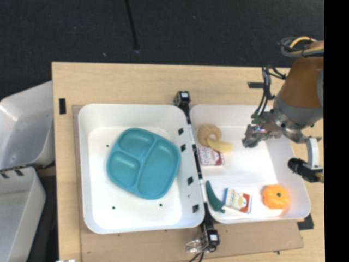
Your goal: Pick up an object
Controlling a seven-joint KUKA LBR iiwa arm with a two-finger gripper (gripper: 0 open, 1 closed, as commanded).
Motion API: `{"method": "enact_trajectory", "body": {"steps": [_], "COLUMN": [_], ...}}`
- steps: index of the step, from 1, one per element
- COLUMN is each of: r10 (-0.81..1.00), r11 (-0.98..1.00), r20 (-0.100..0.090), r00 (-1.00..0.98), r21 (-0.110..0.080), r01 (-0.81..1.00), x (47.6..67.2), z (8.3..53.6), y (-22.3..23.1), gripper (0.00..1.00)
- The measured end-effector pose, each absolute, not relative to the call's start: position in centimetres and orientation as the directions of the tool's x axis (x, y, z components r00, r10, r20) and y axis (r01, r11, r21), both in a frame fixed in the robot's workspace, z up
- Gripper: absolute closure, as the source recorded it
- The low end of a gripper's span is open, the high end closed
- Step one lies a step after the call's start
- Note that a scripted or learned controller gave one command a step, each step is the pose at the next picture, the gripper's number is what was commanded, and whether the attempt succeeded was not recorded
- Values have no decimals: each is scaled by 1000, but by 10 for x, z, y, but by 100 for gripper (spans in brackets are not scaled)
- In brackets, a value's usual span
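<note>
Two white bins are seen side by side on the wooden table (136, 83). In the left bin (87, 162) a blue divided plate (143, 163) is lying. The right bin (240, 171) carries the things that can be picked: a curled yellowish piece (212, 137) at about ten o'clock in the bin, a small pink-printed packet (210, 157) touching it just below, a green tool (214, 197) and a small red and white box (238, 201) near six o'clock, and an orange pumpkin-like thing (276, 196) at about four o'clock. The hand (252, 137) is placed over the upper part of the right bin, just beside the curled piece toward three o'clock; whether it is released or clenched cannot be told, and nothing is seen inside it. The curled piece is probably the nearest target. For a good grasp, the hand should be centred over it first and lowered straight down, so that the packet is not caught together with it.
</note>
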State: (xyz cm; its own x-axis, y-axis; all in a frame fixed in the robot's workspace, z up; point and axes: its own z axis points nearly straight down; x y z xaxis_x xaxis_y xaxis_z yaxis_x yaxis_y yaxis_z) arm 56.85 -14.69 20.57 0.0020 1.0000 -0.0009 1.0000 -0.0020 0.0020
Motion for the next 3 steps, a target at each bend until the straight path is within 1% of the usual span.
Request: {"method": "enact_trajectory", "body": {"steps": [1, 3], "r10": [1000, 1000], "r11": [6, 7], "r20": [0, 2], "r00": [-6, -7], "r21": [3, 0], "r01": [1000, 1000], "x": [579, 579], "z": [205, 210], "y": [-98, -3], "gripper": [100, 100]}}
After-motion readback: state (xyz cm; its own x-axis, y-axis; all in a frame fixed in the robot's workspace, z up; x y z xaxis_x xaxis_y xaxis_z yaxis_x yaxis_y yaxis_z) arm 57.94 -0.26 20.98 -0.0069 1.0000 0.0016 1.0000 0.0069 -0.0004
